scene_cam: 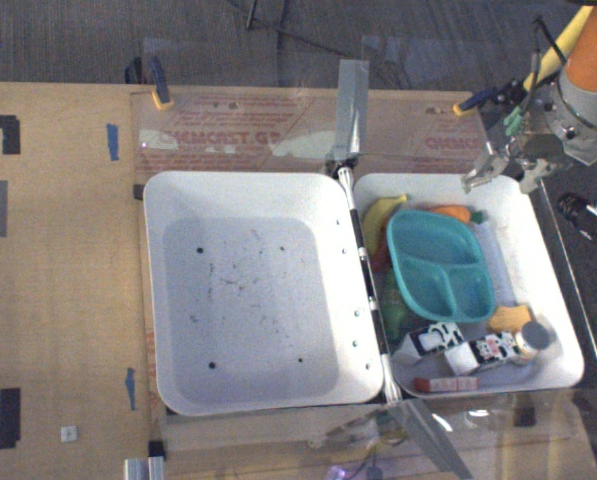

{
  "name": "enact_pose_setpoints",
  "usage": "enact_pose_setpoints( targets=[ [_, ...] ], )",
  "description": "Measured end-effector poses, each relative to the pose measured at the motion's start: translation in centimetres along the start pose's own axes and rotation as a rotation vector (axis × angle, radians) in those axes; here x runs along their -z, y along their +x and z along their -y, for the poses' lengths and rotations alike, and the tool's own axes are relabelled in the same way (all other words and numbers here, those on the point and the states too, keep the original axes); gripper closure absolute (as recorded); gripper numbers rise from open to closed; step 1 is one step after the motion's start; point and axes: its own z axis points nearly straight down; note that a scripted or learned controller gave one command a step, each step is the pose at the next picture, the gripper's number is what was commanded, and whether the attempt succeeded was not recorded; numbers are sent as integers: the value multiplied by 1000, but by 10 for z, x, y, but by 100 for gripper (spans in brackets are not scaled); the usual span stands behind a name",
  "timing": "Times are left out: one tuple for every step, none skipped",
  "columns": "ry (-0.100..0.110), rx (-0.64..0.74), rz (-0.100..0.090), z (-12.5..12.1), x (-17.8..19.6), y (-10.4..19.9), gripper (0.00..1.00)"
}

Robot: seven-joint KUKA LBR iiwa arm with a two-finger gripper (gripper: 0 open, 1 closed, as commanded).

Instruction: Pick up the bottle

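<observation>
- The bottle [493,349] lies on its side in the right bin's [562,298] near right corner, long axis roughly left-right
- The tool [505,168], apparently open and empty, hangs over the far rim

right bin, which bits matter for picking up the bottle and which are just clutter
For the job:
- bottle, lying on its side near the front edge of the right bin
- gripper, above that bin's back edge

Just lying about:
- teal divided tray
- banana
- orange piece
- left bin
</observation>
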Motion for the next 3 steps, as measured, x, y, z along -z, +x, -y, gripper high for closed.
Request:
enact_pose_setpoints(
  targets=[
    [-1, -69, 0, 10, -153, 17, 0],
    [-35, -76, 10, 49, -183, 11, 0],
    [-44, -113, 15, 70, -182, 18, 0]
  ],
)
